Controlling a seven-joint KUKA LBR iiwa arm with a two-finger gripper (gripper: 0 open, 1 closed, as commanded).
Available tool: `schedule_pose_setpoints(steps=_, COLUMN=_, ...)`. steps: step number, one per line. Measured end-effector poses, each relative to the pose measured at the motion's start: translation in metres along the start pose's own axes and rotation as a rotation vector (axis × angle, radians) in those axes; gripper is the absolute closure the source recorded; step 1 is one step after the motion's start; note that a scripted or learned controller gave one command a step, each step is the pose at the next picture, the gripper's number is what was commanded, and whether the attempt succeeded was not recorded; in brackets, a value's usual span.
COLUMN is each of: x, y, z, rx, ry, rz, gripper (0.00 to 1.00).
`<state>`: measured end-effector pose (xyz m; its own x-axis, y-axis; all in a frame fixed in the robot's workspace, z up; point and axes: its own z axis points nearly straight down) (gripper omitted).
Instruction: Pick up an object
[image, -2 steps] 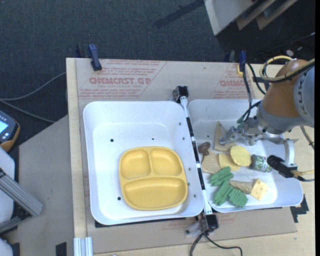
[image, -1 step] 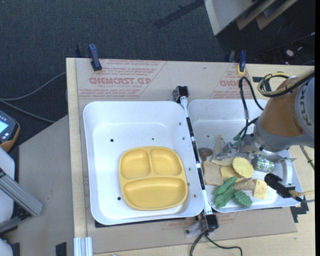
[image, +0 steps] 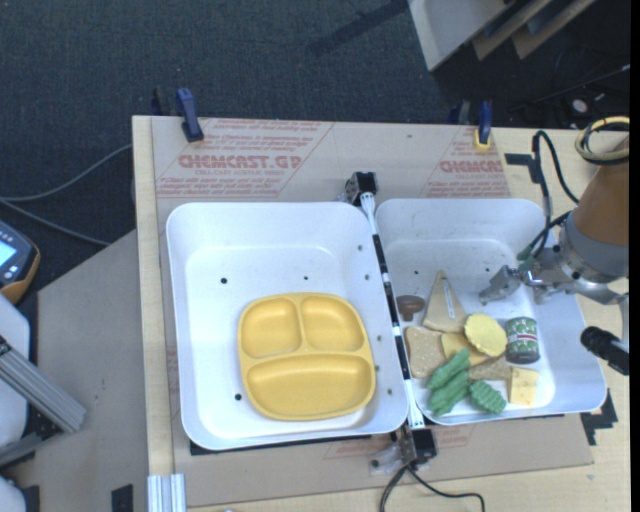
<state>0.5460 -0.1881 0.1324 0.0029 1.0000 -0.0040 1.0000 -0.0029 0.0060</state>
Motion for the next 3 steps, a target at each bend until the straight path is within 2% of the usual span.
schedule_pose_setpoints(steps=1, x=0.05, y=-0.036, z=0.049, rx=0.007, ry=0.005, rz=-0.004, gripper=0.0)
schedule_pose_setpoints(steps=2, x=0.089, y=-0.038, z=0.047, rx=0.005, ry=0.005, rz=-0.005, gripper=0.0)
schedule_pose_setpoints(steps=3, x=0.098, y=0.019, z=0.047, rx=0.001, ry=0.003, rz=-0.007, gripper=0.0)
